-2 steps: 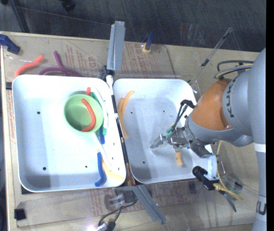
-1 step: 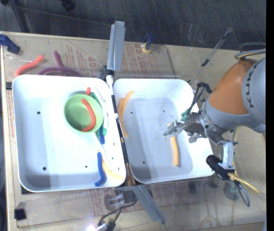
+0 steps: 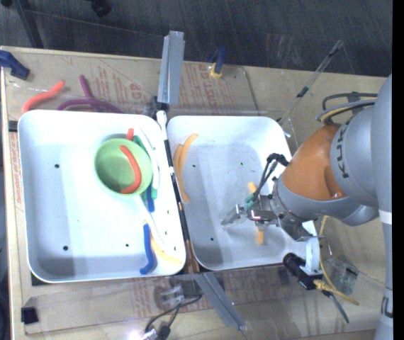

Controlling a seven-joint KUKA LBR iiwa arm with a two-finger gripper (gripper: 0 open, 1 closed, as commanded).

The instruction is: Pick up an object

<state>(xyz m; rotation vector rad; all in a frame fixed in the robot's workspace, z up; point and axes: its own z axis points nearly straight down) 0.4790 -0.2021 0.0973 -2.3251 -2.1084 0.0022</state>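
Your gripper (image 3: 243,213) is down inside the right bin (image 3: 209,250), low over its floor, near the right wall. Whether it's gaping or closed, I can't tell: the tips are a small grey blur at this angle. Nothing visibly sits in it, so call the pick not done.

Nearest candidate is the small orange stick (image 3: 259,234), just beside the gripper on the arm side, partly under the wrist. It looks to lie flat on the bin floor, so I judge it not grasped. If that's your target, the tips look slightly past it, toward the bin centre.

Next out: a longer orange strip (image 3: 181,156) along the right bin's left wall, well apart from the gripper.

The left bin (image 3: 39,190) holds the rest: a green bowl (image 3: 117,167) with a red curved piece (image 3: 135,168) in it, and a blue piece (image 3: 147,250) near the front corner. All well out of reach from this pose.

What's left: close on something, lift, confirm it clears the floor. So the task looks early, at the approach or grasp stage.
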